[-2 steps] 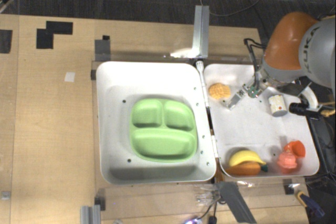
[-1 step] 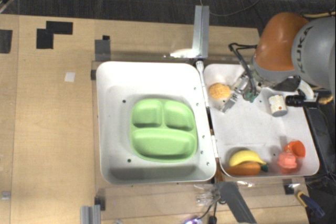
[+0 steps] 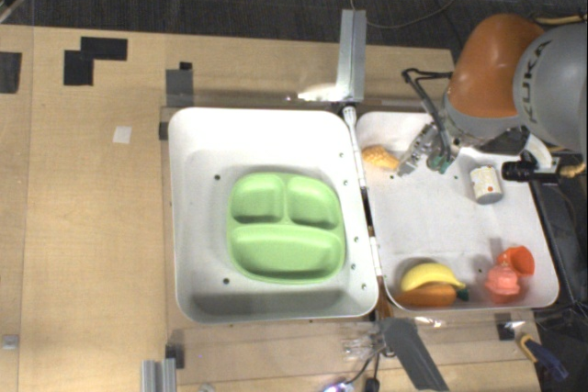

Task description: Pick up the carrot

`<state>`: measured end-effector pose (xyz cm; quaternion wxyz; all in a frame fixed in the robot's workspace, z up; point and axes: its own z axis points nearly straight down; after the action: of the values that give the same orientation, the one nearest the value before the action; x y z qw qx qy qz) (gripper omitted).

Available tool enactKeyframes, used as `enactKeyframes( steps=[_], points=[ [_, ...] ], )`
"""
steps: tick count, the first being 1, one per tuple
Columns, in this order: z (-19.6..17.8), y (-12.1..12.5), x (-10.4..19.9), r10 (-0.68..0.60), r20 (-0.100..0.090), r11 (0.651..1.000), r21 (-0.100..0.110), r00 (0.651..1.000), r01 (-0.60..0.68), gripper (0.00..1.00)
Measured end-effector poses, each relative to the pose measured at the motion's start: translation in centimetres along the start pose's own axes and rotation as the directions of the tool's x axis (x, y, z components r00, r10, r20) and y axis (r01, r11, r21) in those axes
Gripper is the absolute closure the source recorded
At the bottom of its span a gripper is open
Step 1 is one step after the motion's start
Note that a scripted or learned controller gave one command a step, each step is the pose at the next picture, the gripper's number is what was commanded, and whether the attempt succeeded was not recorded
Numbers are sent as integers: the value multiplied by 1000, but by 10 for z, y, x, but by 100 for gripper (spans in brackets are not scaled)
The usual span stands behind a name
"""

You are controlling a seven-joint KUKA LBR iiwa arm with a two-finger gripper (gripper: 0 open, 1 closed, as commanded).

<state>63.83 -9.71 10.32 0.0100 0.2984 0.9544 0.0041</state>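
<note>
Above right bin [image 3: 542, 239], claw [image 3: 424, 153] down-tilted.

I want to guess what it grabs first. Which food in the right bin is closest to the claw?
The yellowish-orange food at the bin's top left, just beside the claw. The banana and carrot lie far off at the bottom edge.

Left of centre, a white bin [image 3: 188, 225] holds a green divided plate [image 3: 286, 228]. In the right bin [image 3: 459, 225], the gripper [image 3: 424, 153] hangs near the top beside a yellowish piece [image 3: 379, 159]; the carrot [image 3: 430, 294] lies at the bottom edge under a banana [image 3: 432, 274].
</note>
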Motion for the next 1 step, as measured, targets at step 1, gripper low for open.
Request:
enactKeyframes(
  steps=[1],
  points=[
    [12, -42, 30, 561, 0, 827, 7, 827, -561, 100]
  ],
)
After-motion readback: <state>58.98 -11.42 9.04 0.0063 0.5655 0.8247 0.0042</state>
